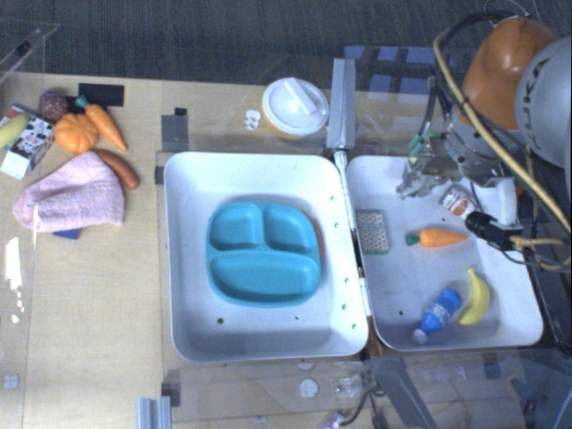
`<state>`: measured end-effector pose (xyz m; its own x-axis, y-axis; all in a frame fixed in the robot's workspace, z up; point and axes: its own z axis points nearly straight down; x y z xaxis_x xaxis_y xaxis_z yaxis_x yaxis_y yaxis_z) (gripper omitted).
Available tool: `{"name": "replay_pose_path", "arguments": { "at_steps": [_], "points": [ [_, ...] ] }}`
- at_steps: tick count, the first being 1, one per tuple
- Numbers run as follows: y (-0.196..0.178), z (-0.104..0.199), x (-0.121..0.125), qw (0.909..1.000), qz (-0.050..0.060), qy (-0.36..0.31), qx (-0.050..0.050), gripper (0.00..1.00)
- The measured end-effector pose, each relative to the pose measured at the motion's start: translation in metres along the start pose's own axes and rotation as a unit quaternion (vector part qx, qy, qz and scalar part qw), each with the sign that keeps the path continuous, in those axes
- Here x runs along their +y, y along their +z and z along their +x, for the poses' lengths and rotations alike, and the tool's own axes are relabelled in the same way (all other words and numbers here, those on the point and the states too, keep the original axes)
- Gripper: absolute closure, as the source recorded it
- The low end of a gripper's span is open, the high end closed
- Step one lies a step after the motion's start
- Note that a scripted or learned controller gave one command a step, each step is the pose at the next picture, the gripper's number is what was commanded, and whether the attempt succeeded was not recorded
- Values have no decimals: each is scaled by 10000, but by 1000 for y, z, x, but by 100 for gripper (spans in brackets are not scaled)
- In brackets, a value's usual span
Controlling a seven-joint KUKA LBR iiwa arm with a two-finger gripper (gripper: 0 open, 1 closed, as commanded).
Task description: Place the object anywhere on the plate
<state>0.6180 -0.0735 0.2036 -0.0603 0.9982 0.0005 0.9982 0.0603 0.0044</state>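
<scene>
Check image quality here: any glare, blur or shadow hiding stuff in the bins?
Camera view: soft overall. White glare streaks sit on the bench's left edge, away from the bins. The plate and carrot read clearly. The gripper is a blurry tangle, finger state unreadable. The arm is blurred at the upper right.

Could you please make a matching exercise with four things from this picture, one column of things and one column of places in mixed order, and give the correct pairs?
Things:
1. blue plate
2. carrot
3. banana
4. pink cloth

Places:
A. on the bench, left of both bins
B. in the right bin, near its front right corner, beside the small bottle
C. in the middle of the left bin
D. in the right bin, near its middle

Pairs: 1-C, 2-D, 3-B, 4-A
</scene>
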Motion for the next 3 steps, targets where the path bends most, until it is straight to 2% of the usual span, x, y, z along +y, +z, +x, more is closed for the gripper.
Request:
{"name": "replay_pose_path", "arguments": {
  "at_steps": [1,2,3],
  "points": [
    [19,86,-47,9983,10,-578,1,100],
    [17,156,-15,9903,4,-1388,1,100],
    [17,155,-15,9904,3,-1386,1,0]
  ]
}}
